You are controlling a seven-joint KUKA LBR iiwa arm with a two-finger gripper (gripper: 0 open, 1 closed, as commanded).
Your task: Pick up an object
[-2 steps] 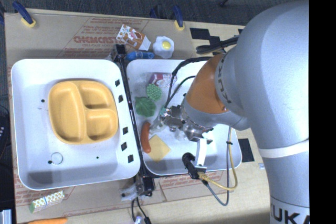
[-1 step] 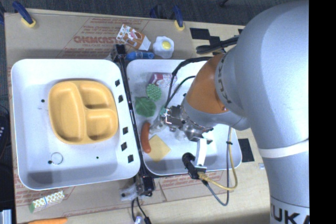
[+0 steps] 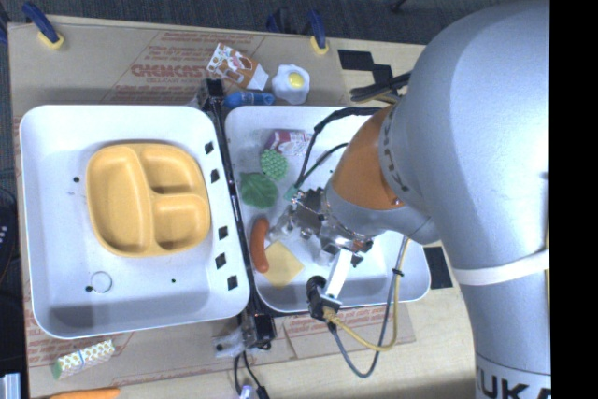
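— Yellow divided tray [image 3: 147, 196] lies in the left bin [image 3: 47, 201]. And the right bin [image 3: 411, 280]?
— Hot dog [image 3: 260, 245], yellow cheese wedge [image 3: 284, 263], green leaf [image 3: 259, 191] and green round piece [image 3: 273, 163] lie along its left side.
— The gripper [image 3: 308, 210]?
— Low over that bin, just right of the leaf; whether it is parted or closed, I cannot tell.
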